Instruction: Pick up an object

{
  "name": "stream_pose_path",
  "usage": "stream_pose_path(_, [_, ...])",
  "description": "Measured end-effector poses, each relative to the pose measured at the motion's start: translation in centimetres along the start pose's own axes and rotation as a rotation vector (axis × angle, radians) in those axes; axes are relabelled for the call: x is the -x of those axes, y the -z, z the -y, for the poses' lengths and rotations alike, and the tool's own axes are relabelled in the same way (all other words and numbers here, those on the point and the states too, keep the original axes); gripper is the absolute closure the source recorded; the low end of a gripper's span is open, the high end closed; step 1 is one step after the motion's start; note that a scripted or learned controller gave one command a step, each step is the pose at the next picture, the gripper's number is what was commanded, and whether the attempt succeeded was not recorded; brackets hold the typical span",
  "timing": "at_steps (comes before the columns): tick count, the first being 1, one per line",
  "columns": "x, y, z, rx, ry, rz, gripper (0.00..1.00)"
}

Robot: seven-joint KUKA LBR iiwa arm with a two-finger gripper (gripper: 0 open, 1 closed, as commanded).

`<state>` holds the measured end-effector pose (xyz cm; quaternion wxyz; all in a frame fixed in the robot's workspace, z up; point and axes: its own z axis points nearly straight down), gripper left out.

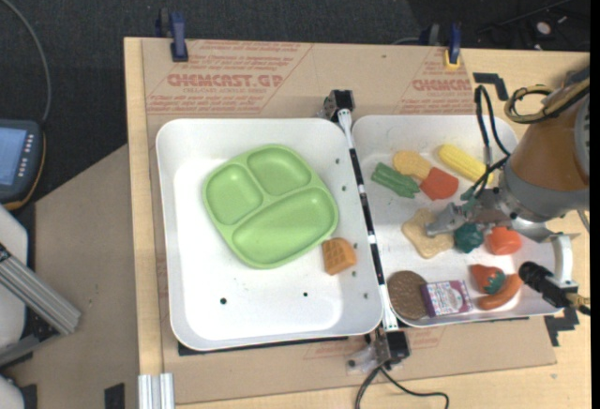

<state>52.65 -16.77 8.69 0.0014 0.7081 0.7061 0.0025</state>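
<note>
The arm is reaching in from the right over the right bin (375, 130), and its gripper (448, 227) is hanging low in the middle of a crowd of toy food. Whether it is clenched or released I cannot tell from here. It is sitting over the tan cracker (424, 238), just beside a teal piece (468, 236) and an orange-red ball (504, 241), with a red block (439, 183), a green pepper (394, 180), a yellow corn cob (461, 160) and a smaller yellow piece (411, 161) lying a little further back. That crowding is what is worrying me: the flat cracker is lying low against the floor of the bin, so I judge the gripper could be sliding over it rather than catching it, or nudging the teal piece and ball aside. Nearer the front, a brown disc (406, 294), a purple packet (446, 297) and a tomato (488, 278) are lying near together. The left bin (187, 210) is holding a green divided plate (270, 204) with an orange chunk (338, 255) just beside it.
</note>
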Motion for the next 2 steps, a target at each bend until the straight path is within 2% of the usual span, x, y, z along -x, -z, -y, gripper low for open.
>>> stream_pose_path(1, [-0.22,1.1,-0.17,0.005,0.004,0.004,1.0])
stream_pose_path(2, [-0.23,1.03,-0.13,0.004,0.003,0.004,0.0])
